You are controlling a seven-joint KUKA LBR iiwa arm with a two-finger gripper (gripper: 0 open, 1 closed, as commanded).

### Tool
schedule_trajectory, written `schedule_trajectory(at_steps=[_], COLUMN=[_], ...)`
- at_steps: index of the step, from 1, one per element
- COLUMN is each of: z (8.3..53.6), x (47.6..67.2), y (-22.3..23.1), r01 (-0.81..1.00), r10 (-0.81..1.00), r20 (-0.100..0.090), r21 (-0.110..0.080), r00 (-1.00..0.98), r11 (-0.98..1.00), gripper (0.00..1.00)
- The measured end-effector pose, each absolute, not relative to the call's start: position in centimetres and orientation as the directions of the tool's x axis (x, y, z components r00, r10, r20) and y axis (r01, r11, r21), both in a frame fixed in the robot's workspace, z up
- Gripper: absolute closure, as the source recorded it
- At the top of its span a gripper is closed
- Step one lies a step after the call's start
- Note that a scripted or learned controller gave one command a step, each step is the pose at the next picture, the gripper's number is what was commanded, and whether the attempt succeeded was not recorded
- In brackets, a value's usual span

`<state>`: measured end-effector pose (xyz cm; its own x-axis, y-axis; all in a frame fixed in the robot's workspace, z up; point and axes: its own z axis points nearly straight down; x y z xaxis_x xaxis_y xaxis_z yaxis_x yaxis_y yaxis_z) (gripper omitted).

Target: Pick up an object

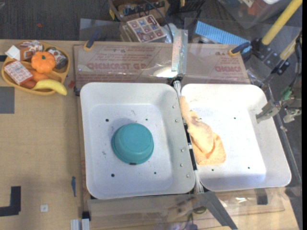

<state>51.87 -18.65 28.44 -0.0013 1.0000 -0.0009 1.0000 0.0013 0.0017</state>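
Note:
A teal bowl (pixel 133 143) lies upside down in the left white bin (pixel 96 104), a little left of that bin's middle. A soft orange and tan cloth-like object (pixel 205 140) lies in the right white bin (pixel 249 128). It stretches along that bin's left wall, from near the upper left corner down to the middle.
A metal bracket (pixel 269 110) juts over the right bin's right rim, with dark hardware and a yellow pole (pixel 283 18) above it. A yellow dish of toy food (pixel 36 68) sits at the far left of the bench. Boxes and clutter (pixel 144 28) lie behind the bins.

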Motion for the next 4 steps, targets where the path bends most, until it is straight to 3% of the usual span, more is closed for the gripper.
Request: schedule_trajectory(at_steps=[1,2,3,4], z=[20.5,9.7,10.7,10.7], x=[54.1,51.3,51.3,51.3], y=[-12.8,-11.6,-11.8,-11.8], r01=[0.999,0.995,0.996,0.996], r10=[0.999,0.995,0.996,0.996], r20=[0.000,0.000,-0.001,-0.001], r21=[0.001,0.001,0.003,0.003], r00=[-0.052,-0.098,-0.094,-0.094], r11=[0.052,0.098,0.094,0.094], gripper=[0.00,0.00,1.00,0.00])
